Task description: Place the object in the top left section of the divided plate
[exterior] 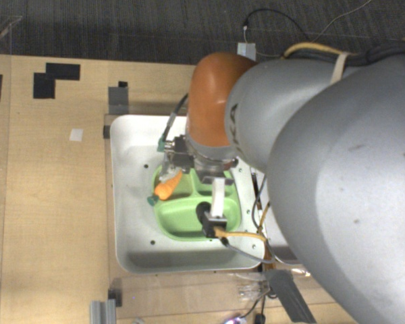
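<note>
The gripper (189, 169) hung over the green divided plate (189, 223); its opening could not be determined. An orange carrot (167, 186) lay at the plate's upper left, just beside it, inside the white bin (131, 201).

1 fixed camera looks steeply down at the bin (131, 201), arm (324, 133) close below.

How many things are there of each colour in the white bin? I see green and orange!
Green: 1, the divided plate
Orange: 1, the carrot-like object, lying at the plate's upper left
Total: 2, both in the white bin
</note>
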